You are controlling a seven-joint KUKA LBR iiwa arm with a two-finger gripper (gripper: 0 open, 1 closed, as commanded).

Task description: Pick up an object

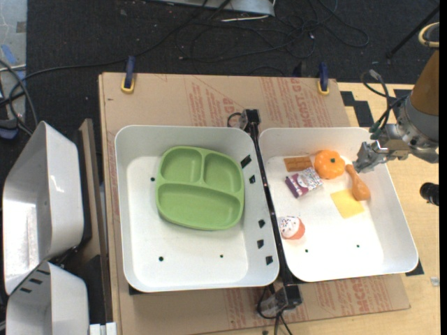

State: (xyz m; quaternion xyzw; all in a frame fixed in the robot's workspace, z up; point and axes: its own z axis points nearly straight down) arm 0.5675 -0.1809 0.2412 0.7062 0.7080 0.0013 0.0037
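Beside one plate (201, 188), five items (right bin (391, 253))

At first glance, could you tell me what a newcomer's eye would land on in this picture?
Probably the green divided plate, alone in the left bin. Next the bright orange pumpkin-like toy at the back of the right bin, among a yellow slice, a purple packet and other small items. The gripper hangs at that bin's far right rim, near the toy.

cardboard sheet (209, 93) | red print, mirrored | not readable
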